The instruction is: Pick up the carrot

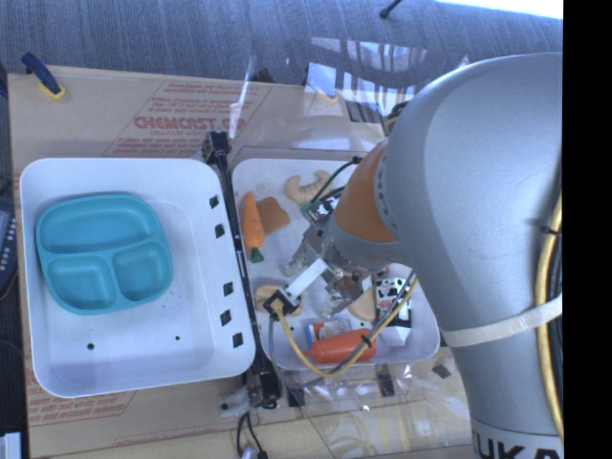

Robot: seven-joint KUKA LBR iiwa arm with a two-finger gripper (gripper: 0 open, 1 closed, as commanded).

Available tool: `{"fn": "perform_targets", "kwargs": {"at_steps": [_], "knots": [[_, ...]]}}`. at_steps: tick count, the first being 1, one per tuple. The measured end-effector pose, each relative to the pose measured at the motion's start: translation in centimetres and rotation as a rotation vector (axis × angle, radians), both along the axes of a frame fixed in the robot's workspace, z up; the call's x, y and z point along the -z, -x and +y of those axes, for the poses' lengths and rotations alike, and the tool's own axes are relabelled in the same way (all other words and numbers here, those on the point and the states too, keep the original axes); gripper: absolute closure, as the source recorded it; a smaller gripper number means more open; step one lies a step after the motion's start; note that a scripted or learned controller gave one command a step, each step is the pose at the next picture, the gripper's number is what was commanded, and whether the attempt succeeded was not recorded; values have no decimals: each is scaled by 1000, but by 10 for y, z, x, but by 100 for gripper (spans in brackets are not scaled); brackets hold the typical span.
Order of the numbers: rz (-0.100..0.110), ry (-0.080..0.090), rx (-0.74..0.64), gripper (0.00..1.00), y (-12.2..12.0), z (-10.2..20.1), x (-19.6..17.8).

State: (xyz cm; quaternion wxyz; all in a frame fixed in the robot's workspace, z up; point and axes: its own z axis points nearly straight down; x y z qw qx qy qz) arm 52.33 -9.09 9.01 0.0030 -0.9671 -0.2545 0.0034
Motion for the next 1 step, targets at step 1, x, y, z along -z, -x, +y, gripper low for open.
{"fn": "perform_targets", "kwargs": {"at_steps": [1], "knots": [[-5,1,32,0,-51,-11,-5]]}}
